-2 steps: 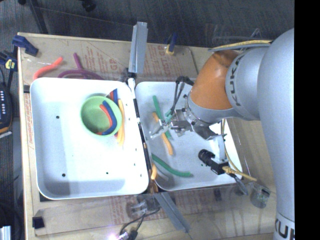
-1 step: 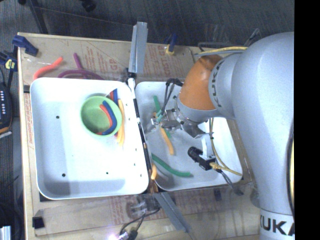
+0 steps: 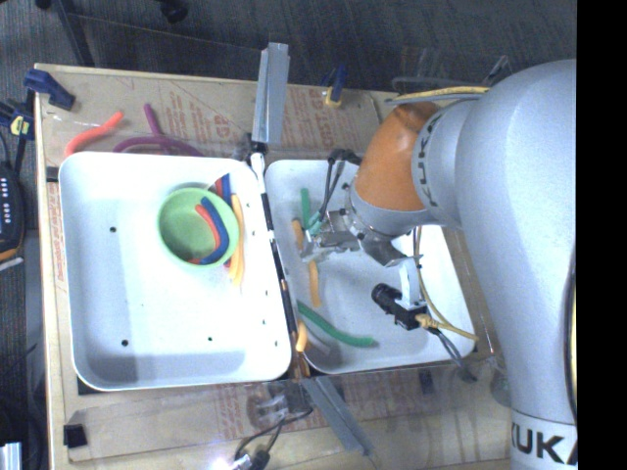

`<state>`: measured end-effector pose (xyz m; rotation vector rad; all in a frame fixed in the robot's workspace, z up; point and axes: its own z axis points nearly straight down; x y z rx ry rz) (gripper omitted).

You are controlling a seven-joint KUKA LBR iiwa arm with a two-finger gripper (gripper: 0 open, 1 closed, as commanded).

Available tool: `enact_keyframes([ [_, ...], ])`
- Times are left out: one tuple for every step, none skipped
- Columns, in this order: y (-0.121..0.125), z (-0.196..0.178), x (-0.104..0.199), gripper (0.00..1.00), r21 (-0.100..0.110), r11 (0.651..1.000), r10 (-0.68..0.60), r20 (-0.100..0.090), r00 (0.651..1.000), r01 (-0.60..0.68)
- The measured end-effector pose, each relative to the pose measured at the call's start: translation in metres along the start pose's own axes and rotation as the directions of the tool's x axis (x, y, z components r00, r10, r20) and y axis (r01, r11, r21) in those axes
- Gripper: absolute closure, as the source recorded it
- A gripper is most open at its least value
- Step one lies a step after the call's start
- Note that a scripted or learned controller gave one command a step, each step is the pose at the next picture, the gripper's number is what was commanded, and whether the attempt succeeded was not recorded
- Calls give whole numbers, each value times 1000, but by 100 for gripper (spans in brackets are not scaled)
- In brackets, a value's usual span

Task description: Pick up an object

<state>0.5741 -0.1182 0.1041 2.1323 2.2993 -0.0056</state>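
My gripper [image 3: 315, 242] hangs low over the left part of the right bin [image 3: 446, 272], under the orange wrist band. Directly beneath it lies a thin orange stick [image 3: 313, 284], running down the bin's left side. A short green strip [image 3: 305, 207] lies just above the gripper. A longer green strip [image 3: 340, 327] curves along the bin's lower part. I cannot make out whether anything sits in the gripper. In the left bin [image 3: 108, 292] a green bowl [image 3: 194, 226] holds red, blue and yellow curved pieces.
The arm's grey body [image 3: 519, 213] covers the right bin's right side. A black fitting with cables [image 3: 394, 305] hangs from the wrist. Orange and purple flexible pieces [image 3: 118, 137] lie on the bench beyond the left bin. A metal bar [image 3: 271, 91] stands between the bins at the back.
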Motion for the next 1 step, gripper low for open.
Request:
enact_keyframes([
  [28,-129,19,100,1,985,-172,-7,985,172],
])
